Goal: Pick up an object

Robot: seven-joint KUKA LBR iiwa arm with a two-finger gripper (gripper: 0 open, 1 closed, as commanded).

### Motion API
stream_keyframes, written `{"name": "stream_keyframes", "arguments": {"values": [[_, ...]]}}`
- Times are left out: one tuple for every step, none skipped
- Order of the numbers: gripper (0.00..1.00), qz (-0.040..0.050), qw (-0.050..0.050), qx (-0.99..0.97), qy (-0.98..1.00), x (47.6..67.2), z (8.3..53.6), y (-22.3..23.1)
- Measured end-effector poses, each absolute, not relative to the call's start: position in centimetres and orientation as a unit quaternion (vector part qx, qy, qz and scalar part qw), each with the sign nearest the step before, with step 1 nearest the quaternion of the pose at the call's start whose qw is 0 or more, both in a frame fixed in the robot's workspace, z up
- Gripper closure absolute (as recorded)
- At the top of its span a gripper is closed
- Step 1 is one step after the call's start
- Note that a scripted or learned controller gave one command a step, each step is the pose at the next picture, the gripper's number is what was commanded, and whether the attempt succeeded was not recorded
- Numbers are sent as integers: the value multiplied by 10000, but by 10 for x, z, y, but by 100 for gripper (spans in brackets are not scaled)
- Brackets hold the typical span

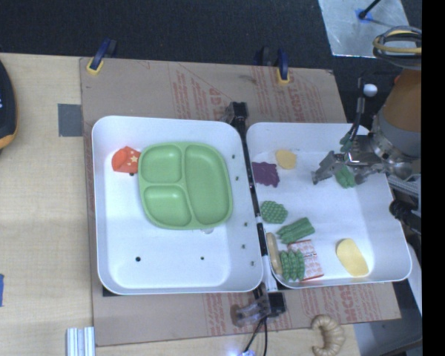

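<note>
Small green thing (345, 176) up in the far right part of the right bin (371, 269), caught between the fingers (328, 170) of the gripper (342, 170). Closed around it, by the look of it, with the green poking out between the dark metal bits. Lifted or just touching the bin floor: too hard to tell from above.

Reaching in from the right side, so the thing nearest the arm makes an easy pick.

Close by in the same bin, a little yellow piece (285, 158) and a purple piece (265, 173) to the left, well clear of the grip. Nearer the front, a bumpy green piece (273, 212), a long green one (296, 230), another green one (291, 265) lying on a red and white card (309, 258), and a yellow lump (351, 257) near the front right corner. All spread apart, so plenty of room to grab one without bumping the rest.

Over in the left bin (119, 265), a green plate with three sections (185, 185) and a small red thing (124, 159) tucked beside its far left edge.

Both bins side by side on brown cardboard (208, 95), held to the desk (30, 221) with clamps so nothing slides.
</note>
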State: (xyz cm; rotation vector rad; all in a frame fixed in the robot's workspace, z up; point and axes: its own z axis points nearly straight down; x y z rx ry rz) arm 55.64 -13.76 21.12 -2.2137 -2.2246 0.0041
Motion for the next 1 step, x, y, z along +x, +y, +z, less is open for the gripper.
{"name": "stream_keyframes", "arguments": {"values": [[0,33,4,-7072,-7071,591,148,-216]]}}
